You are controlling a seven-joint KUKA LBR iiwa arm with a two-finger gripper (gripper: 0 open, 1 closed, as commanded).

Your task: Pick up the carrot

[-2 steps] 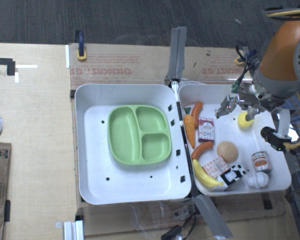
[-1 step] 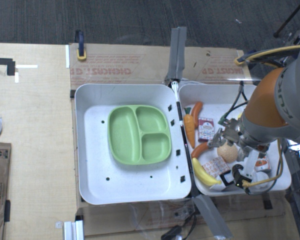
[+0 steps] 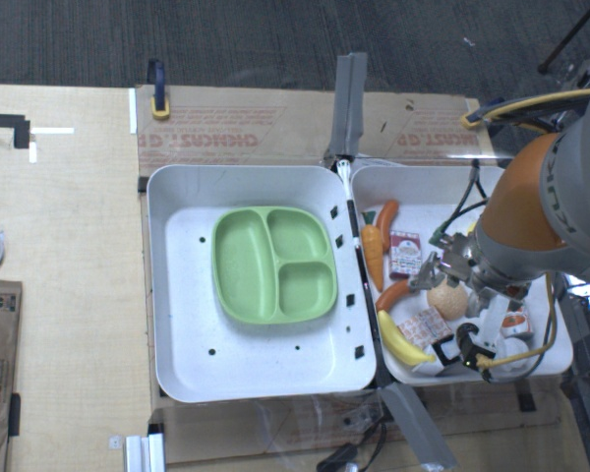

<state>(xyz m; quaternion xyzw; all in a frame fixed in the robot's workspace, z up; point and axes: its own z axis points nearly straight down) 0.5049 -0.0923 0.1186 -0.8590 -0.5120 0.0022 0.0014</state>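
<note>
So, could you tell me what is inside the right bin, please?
A carrot, banana, small red box and other items; the gripper and arm cover the rest.

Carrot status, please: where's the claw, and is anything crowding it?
Claw low in right bin. Carrot loose by left wall. Red pepper, small box crowd it.

A single fixed camera looks down on the worktop [image 3: 59, 214] from above at a slight slant, far enough back to take in both white bins: the left bin [image 3: 177, 293] whole, the right bin [image 3: 413, 187] near the frame's right side, where the arm [image 3: 531, 205] enters.
</note>
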